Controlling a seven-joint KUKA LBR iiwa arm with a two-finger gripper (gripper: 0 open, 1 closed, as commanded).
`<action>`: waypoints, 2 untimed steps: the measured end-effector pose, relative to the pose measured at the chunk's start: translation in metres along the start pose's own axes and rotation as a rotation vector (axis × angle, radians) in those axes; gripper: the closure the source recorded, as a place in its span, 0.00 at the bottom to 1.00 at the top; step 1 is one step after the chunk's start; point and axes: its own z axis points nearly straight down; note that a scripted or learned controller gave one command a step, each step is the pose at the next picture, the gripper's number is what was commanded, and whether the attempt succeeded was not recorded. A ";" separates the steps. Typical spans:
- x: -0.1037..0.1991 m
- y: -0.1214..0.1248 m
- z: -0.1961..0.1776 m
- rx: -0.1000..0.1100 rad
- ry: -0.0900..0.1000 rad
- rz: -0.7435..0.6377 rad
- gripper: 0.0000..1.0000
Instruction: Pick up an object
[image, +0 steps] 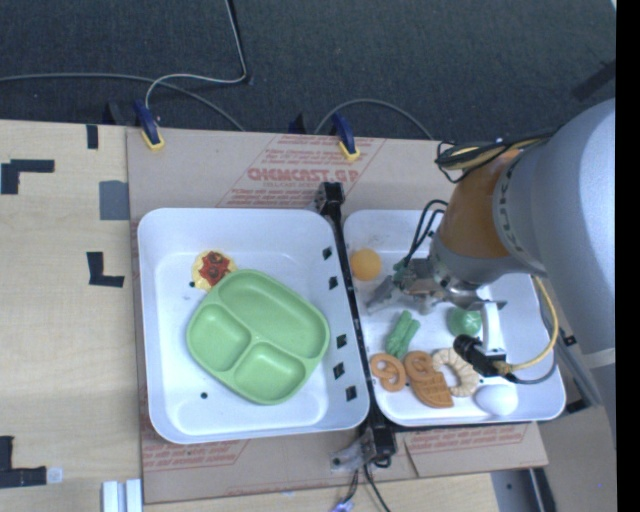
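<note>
The gripper (385, 292) is seen low in the right bin (540, 405), its jaws spread with nothing between them. Just below lies a green block (401, 333), an orange ball (365, 264) just above-left. No object is judged lifted yet; grasping remains.

Even, soft overhead light; faint shadows; slightly soft, low-resolution focus throughout.

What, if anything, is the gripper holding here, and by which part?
Nothing shows between the fingers. The gripper hangs over the right bin, its tips above bare floor between the orange ball and the green piece.
</note>
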 end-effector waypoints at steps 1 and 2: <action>0.000 -0.057 0.000 0.001 0.000 0.001 0.00; -0.009 -0.010 0.000 0.002 0.001 0.001 0.00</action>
